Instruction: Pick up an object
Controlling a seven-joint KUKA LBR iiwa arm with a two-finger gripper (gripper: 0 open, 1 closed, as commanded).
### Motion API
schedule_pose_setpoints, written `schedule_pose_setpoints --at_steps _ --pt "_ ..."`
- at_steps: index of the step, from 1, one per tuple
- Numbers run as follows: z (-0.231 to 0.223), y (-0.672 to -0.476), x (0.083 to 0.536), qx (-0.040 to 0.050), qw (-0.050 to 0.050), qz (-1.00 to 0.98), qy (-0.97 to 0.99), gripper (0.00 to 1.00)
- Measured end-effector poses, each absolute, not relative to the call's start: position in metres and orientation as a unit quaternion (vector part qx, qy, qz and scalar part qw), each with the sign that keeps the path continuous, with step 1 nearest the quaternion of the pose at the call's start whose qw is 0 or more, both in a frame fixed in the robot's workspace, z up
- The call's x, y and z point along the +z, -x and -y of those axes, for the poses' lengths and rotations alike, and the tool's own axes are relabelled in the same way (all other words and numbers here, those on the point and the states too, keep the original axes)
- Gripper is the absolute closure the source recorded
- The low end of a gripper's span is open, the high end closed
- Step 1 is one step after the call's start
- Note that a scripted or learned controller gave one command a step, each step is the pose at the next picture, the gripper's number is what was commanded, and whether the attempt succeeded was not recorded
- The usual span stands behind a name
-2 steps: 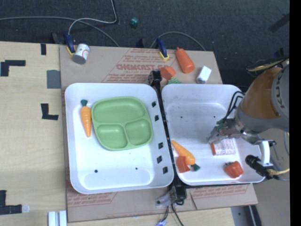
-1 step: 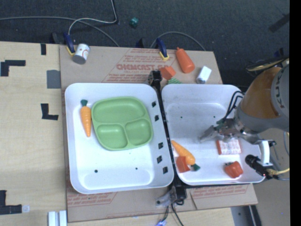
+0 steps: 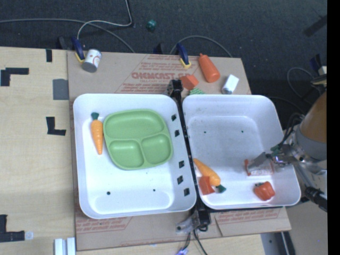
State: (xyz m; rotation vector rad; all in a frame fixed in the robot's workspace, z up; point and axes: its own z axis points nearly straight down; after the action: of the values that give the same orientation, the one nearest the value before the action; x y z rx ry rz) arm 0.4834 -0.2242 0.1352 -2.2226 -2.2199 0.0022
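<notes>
Two white bins (image 3: 85,142) sit side by side. The left one has a light green plate (image 3: 138,138) and an orange carrot (image 3: 97,134) (green top). The right one has another orange carrot (image 3: 206,171) and a red-orange tomato (image 3: 264,190).

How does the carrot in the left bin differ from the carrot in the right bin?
The left-bin carrot lies nearly upright in the view, green top toward the far side; the right-bin carrot lies on a slant, green top toward the near side. The left-bin carrot lies beside the green divided plate; the right-bin carrot lies against a small red piece near the bin's left wall. Both are orange toy carrots with green tops.
</notes>
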Motion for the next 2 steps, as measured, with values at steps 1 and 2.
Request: schedule_pose_setpoints --at_steps 1,2 --pt "0.205 -0.514 0.089 0.0004 -0.006 0.706 0.708 0.00" --pt "0.164 -0.564 0.090 -0.0018 -0.007 0.707 0.707 0.00"
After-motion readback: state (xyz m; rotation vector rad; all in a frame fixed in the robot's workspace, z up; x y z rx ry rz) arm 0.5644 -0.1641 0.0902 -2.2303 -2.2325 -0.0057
